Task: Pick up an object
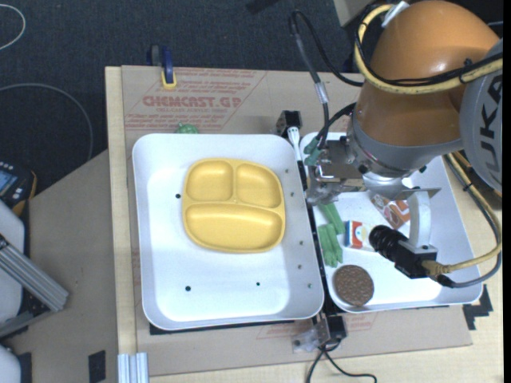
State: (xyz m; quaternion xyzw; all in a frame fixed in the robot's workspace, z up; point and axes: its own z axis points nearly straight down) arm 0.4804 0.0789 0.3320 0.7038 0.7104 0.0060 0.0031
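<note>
**Nothing lifted yet: hand low over the right bin**

We see candidate objects lying in the right white bin (pixel 463 290): a green elongated piece (pixel 330 234), a brown round disc (pixel 353 284) near the front rim, a small red-and-white packet (pixel 355 234) and an orange-white item (pixel 397 210). We judge the pick not yet done. Our hand (pixel 326 175) hangs over that bin's left edge; its state we cannot tell. The left white bin (pixel 160 278) holds a yellow three-compartment plastic plate (pixel 234 204).

Dark grey carpet floor (pixel 72 30) w/ thin cables; brown cardboard sheet (pixel 200 94) on bench.
</note>
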